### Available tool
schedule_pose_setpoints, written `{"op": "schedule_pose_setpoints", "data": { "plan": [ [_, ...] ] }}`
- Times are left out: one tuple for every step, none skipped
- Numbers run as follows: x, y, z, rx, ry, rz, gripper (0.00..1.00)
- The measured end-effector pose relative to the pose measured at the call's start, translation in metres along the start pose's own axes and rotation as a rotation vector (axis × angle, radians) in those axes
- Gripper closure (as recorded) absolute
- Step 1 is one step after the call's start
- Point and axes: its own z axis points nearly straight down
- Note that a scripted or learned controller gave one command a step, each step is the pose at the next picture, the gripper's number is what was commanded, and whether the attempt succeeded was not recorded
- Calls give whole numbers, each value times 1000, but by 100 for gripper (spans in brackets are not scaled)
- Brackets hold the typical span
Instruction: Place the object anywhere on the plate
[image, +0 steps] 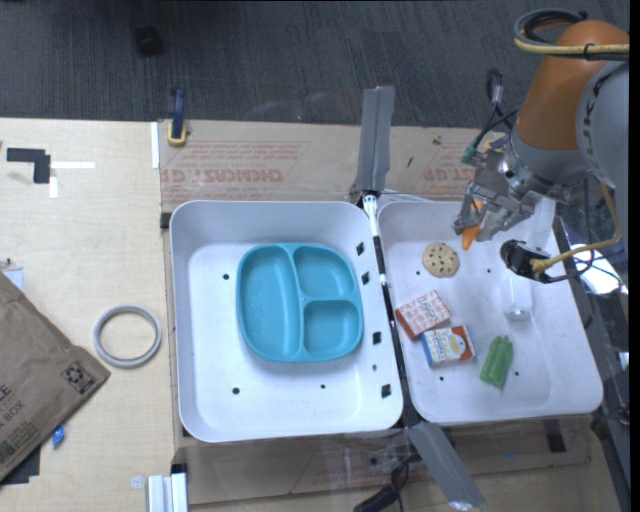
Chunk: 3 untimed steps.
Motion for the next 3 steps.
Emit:
{"op": "schedule_pose_setpoints", "data": {
  "plan": [
    [0,0,-8,1,-2,-1,100],
    [78,-28,29,1,1,110,100],
    [103,-17,19,-2,1,42,100]
  ]
}}
